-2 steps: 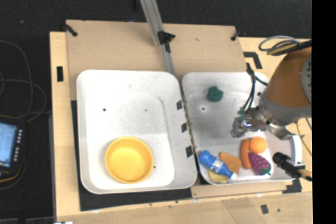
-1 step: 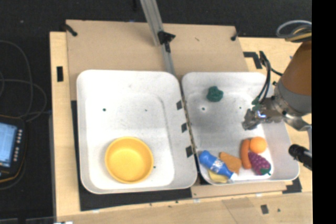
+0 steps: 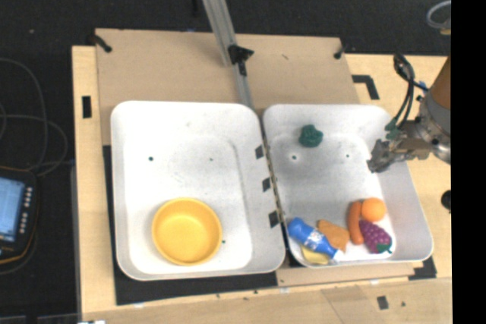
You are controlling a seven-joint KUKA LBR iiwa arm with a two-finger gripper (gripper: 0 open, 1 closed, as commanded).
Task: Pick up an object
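Observation:
The right bin [image 3: 334, 178] holds a small dark green object [image 3: 310, 136] near its far side. Along its near edge lie a blue and yellow toy [image 3: 310, 239], an orange-brown piece [image 3: 334, 233], an orange carrot-like stick [image 3: 354, 219], an orange ball [image 3: 373, 209] and a purple grape bunch [image 3: 376, 236]. My gripper [image 3: 381, 158] hangs over the right bin's right side, above and behind the orange ball. Nothing shows between its fingers.
The left bin [image 3: 190, 155] holds a yellow bowl [image 3: 187, 230] at its near side. A metal pole [image 3: 220, 19] slants down from the top to the gap between the bins. A tablet [image 3: 14, 212] lies at the far left.

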